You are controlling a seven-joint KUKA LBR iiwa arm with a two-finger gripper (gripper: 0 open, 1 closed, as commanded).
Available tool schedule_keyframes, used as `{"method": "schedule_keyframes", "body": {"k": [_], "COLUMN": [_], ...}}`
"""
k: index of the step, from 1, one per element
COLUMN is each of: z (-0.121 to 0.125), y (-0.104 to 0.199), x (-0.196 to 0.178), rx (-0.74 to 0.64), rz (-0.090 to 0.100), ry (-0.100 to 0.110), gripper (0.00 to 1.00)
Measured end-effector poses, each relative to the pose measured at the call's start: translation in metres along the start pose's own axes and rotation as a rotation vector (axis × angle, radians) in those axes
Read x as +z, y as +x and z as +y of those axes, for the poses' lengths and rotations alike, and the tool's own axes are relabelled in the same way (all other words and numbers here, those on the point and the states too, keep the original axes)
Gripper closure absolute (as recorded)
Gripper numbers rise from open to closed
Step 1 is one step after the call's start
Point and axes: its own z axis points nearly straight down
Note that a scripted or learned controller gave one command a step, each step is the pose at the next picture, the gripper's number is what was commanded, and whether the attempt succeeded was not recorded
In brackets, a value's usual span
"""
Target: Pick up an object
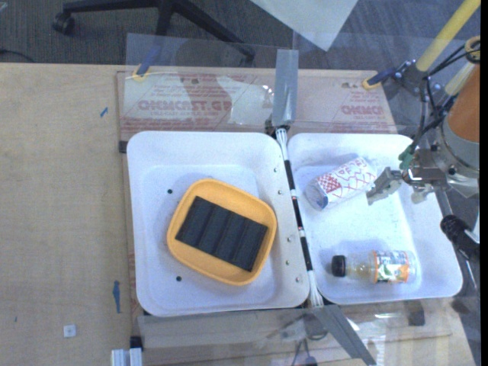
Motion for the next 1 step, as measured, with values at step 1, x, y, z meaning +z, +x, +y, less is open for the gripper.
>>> {"method": "schedule_keyframes", "body": {"k": [1], "z": [0.0474], "y": [0.0415], "x": [0.0860], "rx": [-0.169], "rz": [0.001], "ry": [0.001], "gripper": [0.00]}}
